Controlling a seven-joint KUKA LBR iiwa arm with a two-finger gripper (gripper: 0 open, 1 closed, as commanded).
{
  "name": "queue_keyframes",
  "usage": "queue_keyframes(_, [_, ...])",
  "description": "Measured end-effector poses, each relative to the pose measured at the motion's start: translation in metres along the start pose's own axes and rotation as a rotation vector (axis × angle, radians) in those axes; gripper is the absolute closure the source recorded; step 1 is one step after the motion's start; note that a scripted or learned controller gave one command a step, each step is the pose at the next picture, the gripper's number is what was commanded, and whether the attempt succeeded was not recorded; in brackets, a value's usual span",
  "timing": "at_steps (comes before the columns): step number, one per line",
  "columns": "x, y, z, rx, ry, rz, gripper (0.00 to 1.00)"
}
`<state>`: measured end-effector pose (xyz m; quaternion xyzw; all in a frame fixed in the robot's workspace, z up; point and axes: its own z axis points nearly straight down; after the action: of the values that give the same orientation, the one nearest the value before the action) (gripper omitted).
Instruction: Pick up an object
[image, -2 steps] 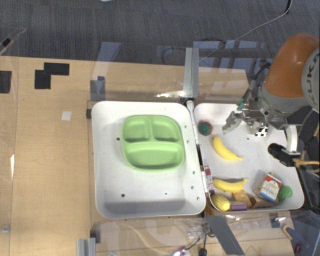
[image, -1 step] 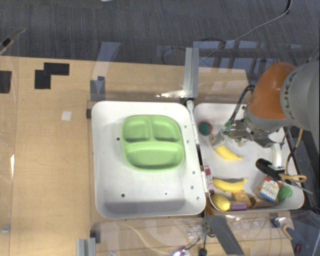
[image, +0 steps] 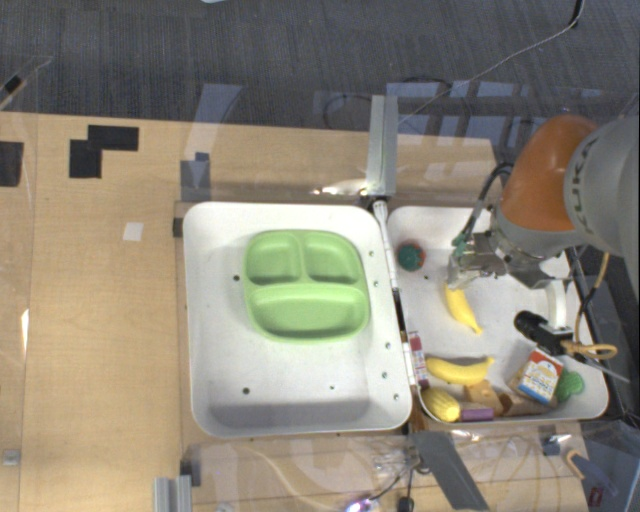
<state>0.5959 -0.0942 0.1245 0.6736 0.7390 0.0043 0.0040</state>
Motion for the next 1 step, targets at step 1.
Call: queue_keyframes(1, [-0.0213, -0.0159, 0.0331, -0.004, -0.003, -0.454, 1.0])
